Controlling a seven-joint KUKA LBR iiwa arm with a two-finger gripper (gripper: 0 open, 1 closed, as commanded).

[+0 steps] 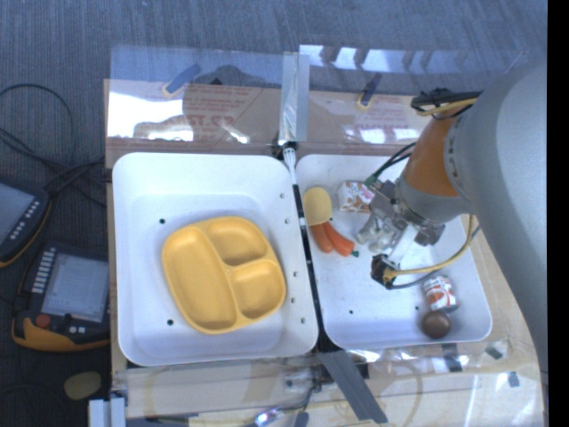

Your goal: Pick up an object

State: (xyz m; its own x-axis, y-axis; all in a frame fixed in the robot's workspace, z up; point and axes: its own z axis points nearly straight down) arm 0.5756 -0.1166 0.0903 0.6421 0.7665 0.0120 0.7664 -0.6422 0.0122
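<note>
My gripper (377, 231) hangs low over the right bin (462, 327), near its middle, on the grey arm with the orange band (433, 163). Just left of it lies an orange carrot (334, 238). A pale yellow rounded object (317, 205) sits beside the carrot's far end. A crumpled wrapped item (356, 195) lies close to the gripper's upper left. Toward the bin's near right corner stand a small red-and-white can (438, 291) and a brown ball (436, 325).
The left bin (142, 185) holds a yellow divided plate (222, 272). A black and yellow cable (418, 278) loops below the gripper. Tablets and cables lie on the floor at the left.
</note>
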